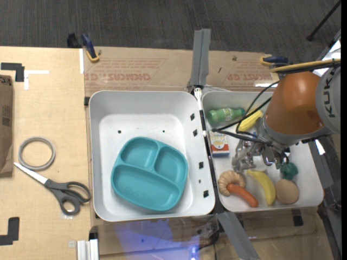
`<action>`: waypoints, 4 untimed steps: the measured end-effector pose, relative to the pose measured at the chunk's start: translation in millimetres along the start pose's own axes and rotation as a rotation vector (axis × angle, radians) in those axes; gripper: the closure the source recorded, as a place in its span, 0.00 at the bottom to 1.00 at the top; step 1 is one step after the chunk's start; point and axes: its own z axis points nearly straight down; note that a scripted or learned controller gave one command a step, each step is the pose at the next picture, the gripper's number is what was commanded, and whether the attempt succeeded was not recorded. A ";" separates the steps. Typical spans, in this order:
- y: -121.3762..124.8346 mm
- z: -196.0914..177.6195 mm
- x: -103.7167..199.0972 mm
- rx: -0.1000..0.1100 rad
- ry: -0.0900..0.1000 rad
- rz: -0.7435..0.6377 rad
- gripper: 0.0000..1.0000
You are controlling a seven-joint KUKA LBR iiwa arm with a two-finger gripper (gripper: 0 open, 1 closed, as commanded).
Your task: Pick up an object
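Note:
The right bin (303,202) holds several toy foods. A green bottle (225,114) lies at its back, with a yellow piece (248,122) beside it. A small red and white carton (219,144) sits by the left wall. Along the front lie a tan croissant (229,179), an orange carrot (242,194), a yellow banana (264,185), a beige egg (287,191) and a dark green piece (289,170). My gripper (258,157) hangs low over the middle of this bin, just above the banana and croissant, under the orange wrist band (295,104).
The left bin (103,118) carries a teal divided plate (149,173). A divider wall (205,145) separates the two bins. On the cardboard bench to the left lie scissors (57,188) and a tape roll (36,152). Cables (244,124) trail from the wrist.

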 end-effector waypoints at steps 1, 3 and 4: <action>0.0 -0.1 -0.2 0.000 -0.001 0.000 0.00; -71.1 -1.2 -105.2 0.000 -0.005 0.294 0.00; -89.5 -1.9 -109.0 0.002 -0.006 0.278 0.00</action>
